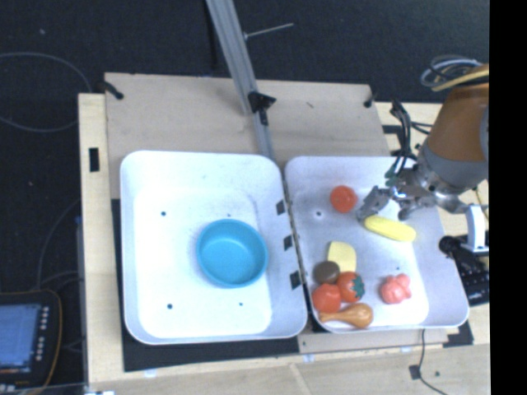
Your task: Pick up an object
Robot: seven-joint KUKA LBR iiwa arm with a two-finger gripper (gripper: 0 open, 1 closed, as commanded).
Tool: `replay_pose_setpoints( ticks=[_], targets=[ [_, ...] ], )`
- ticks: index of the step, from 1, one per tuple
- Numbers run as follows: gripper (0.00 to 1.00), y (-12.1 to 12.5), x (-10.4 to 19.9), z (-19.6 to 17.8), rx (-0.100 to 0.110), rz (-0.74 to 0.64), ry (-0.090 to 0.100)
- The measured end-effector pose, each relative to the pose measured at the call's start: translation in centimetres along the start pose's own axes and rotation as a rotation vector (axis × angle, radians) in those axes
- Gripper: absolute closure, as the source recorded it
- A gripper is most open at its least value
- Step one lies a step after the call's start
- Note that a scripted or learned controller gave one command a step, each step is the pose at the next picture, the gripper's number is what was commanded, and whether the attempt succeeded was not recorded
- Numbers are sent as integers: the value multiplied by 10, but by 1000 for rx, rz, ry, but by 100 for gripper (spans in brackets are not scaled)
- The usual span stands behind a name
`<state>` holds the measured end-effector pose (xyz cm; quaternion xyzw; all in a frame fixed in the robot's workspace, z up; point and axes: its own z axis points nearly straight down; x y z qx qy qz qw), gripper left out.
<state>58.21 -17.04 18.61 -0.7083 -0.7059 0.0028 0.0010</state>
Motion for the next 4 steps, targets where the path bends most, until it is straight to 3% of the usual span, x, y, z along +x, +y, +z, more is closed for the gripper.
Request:
replay_pose_setpoints(
  ticks=[1, 2, 3, 4],
  targets=[
    [0, -6, -3, 44, -3, -2, 0],
    [100, -4, -3, 29, -12, -1, 2],
    [100, -2, -3, -38, -14, -9, 3],
    [100, -1, -4, -38, -9, -10, 3]
  ],
)
